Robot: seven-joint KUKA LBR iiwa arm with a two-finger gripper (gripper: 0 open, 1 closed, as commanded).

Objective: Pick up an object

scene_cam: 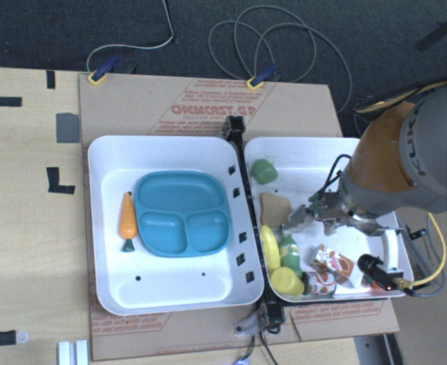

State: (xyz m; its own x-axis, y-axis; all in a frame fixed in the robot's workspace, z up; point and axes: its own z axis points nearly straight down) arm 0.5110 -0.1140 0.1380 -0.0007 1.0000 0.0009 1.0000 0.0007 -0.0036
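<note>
The grey two-finger gripper [298,220] hangs low in the right white bin [315,147], just beside the tan cardboard-like piece [275,206] and above the yellow banana-shaped toy [270,248]. This looks like the reaching step: whether it is open or closed cannot be told, and nothing visibly sits in it. Next it likely needs to settle squarely over one piece before closing.

The right bin [345,147] is crowded along its near-left side, its far half open.

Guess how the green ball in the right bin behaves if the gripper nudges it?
The green ball looks round and smooth, so it would likely roll away when nudged. It sits near the right bin back corner, so the walls may stop it. It probably slips from a pinch off its centre.
</note>
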